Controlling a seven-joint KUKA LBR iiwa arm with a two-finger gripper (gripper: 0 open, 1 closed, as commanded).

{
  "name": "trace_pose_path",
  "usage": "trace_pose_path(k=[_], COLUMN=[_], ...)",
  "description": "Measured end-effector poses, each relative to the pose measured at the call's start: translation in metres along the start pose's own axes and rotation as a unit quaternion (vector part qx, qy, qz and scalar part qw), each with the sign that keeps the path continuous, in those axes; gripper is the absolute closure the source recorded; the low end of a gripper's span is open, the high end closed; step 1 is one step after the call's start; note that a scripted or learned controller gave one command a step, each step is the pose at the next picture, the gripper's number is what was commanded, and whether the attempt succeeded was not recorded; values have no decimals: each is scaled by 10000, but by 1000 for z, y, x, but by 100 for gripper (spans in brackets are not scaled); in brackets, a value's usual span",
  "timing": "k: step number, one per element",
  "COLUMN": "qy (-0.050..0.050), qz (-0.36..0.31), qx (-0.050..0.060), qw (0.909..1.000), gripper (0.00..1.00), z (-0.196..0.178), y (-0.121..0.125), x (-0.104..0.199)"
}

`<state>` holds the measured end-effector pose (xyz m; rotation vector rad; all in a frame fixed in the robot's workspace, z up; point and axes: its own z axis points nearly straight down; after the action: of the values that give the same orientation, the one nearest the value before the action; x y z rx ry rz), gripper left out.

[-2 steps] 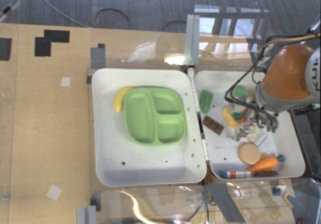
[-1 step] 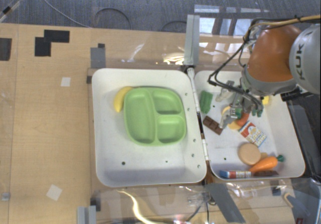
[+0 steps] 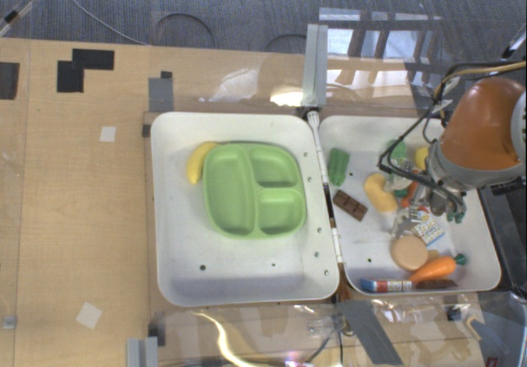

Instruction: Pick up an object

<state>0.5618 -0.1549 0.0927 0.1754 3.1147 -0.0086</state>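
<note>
Clutter in the right bin (image 3: 486,271) sits directly beneath my hand (image 3: 412,217), whose grip state I cannot tell.

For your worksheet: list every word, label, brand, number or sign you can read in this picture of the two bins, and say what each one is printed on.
No text can be read anywhere in this view.
small printed packet under the gripper: coloured print, too small and blurred to read.
marker pen at the right bin's front wall: any label is too small to read.
black squares on the bench: plain shapes, not letters.
</note>
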Motion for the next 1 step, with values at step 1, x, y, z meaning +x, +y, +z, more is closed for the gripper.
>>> trace_pose_path(k=[1], qy=[6], qz=[950], qx=[-22], qw=[9955], gripper=[0], z=[1], y=[36], x=[-26])
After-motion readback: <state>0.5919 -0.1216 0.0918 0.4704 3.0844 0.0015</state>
